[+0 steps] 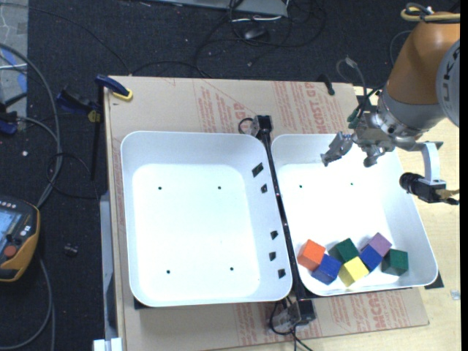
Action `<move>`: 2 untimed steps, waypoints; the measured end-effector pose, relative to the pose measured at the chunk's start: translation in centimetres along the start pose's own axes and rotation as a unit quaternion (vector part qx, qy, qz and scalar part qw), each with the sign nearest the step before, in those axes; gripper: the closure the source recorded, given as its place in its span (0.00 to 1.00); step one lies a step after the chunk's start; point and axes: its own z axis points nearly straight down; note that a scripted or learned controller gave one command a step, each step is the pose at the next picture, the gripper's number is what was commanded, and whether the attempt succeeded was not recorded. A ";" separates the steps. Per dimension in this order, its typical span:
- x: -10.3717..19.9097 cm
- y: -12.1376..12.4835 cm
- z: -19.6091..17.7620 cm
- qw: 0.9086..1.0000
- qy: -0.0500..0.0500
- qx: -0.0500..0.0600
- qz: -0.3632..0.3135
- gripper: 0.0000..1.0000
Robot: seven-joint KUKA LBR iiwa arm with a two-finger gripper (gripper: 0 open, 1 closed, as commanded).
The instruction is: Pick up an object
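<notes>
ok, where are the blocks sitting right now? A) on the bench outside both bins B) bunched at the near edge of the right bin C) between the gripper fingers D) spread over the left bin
B: the orange block, blue block, yellow block, purple block and two green blocks cluster at the near edge of the right bin, well apart from the gripper, whose fingers are spread with nothing between them.

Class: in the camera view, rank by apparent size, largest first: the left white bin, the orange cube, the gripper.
1. left white bin
2. gripper, though it sits raised, nearer the camera, so it may look bigger than it is
3. orange cube
</notes>
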 end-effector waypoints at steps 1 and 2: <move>0.0 0.1 -0.3 1.000 0.000 -0.003 0.000 0.00; 0.5 -0.1 5.8 1.000 0.000 -0.001 0.000 0.00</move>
